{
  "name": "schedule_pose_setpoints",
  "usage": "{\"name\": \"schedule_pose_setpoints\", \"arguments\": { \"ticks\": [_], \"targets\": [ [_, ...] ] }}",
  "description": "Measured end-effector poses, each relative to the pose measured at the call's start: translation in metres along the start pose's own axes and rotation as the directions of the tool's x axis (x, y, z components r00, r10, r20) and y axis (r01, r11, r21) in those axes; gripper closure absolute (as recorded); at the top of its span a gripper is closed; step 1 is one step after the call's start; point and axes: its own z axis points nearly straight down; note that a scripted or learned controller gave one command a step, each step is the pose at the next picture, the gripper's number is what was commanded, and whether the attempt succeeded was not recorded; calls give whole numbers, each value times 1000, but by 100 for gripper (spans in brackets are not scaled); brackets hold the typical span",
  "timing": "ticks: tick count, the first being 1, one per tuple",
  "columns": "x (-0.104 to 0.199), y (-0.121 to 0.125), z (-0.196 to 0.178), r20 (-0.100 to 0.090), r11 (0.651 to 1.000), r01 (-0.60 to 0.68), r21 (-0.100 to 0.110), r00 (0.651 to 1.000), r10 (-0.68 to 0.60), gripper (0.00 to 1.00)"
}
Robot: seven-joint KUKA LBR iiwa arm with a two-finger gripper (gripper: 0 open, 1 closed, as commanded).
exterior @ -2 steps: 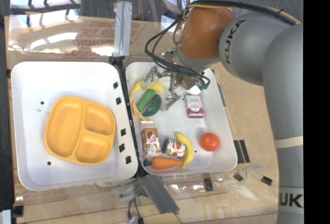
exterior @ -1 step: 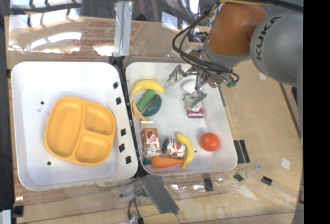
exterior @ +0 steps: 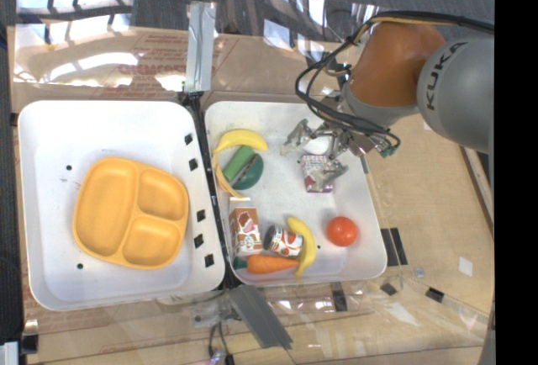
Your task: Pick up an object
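Note:
My gripper (exterior: 320,155) hangs over the upper right part of the right bin (exterior: 363,212), its metal fingers around a small pink and white packet (exterior: 318,175) that lies on the bin floor. The grey arm with its orange band reaches in from the right. In the same bin lie a yellow banana (exterior: 238,141), a green object (exterior: 242,166), a small carton (exterior: 244,230), a can (exterior: 282,240), a second banana (exterior: 304,242), a carrot (exterior: 271,265) and a red tomato (exterior: 341,231).
The left bin (exterior: 42,145) holds a yellow divided tray (exterior: 130,211). Black clips line the wall between the two bins. Brown cardboard and foil lie behind the bins.

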Motion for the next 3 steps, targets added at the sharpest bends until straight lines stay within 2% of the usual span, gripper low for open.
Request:
{"name": "schedule_pose_setpoints", "arguments": {
  "ticks": [1,2,3],
  "targets": [
    [4,4,26,6,998,62,7,998,-62,0],
    [1,4,13,10,998,66,11,998,-66,100],
    [-12,12,-68,8,999,34,10,999,-35,100]
  ]
}}
